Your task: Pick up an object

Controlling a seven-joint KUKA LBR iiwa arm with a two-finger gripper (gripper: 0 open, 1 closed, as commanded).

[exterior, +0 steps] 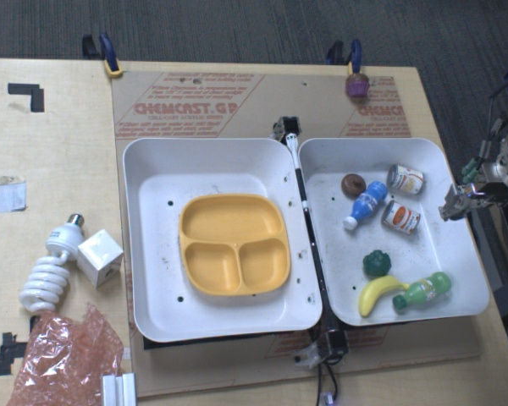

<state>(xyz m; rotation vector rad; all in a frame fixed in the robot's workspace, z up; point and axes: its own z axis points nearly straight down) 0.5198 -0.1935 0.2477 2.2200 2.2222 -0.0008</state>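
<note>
Pincer (464,194) sits at the right edge of the right bin (436,155), just outside its rim; whether it is open or closed cannot be told, and nothing is seen in it. Landmark: the right bin. Inside it, nearest the pincer, a red-labelled can (401,217) lies on its side, with a second can (405,179) beyond it toward the far rim. A blue and white bottle (365,205) lies left of the cans, its top touching a brown doughnut (353,184). Toward the near rim: a green broccoli piece (376,263), a banana (379,294) and a green bottle (422,291) lying beside it. Left of this bin, the left bin (144,227) holds a yellow divided tray (234,244). All rest on the table (42,142).
</note>
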